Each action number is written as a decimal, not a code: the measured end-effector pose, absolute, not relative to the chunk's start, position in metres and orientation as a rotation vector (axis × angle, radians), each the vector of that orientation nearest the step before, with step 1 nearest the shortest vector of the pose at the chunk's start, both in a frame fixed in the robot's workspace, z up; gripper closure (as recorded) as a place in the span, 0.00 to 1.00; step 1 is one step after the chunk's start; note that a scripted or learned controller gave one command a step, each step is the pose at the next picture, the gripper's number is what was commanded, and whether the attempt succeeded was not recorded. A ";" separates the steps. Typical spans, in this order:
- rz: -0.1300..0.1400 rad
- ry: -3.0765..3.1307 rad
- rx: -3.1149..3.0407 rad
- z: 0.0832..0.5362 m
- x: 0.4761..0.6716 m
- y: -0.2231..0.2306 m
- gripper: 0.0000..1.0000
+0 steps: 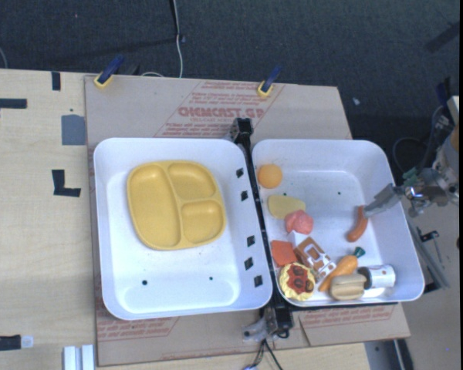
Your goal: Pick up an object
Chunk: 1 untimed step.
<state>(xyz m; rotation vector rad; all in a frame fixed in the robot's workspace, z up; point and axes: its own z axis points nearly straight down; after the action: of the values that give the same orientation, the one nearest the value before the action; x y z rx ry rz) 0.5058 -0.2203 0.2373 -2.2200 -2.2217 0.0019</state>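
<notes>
Sausage (358,223): smooth red-orange cylinder, right bin (324,154), near the right wall. Long axis near-vertical in the camera view, top end tilted slightly right. My claw (380,200) sits just beside that top end, up-right of it. Claw's opening: cannot tell. Glossy white bins; yellow three-compartment tray (175,203) in the left bin (116,206).

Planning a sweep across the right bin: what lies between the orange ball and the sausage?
In the camera view, bare white bin floor separates the orange ball from the sausage.
</notes>
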 end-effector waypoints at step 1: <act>-0.003 -2.226 -2.220 0.078 0.554 -0.221 0.00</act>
<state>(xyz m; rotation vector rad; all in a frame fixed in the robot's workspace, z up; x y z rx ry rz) 0.5541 -0.2214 0.0782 -2.2196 -2.2261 -0.0035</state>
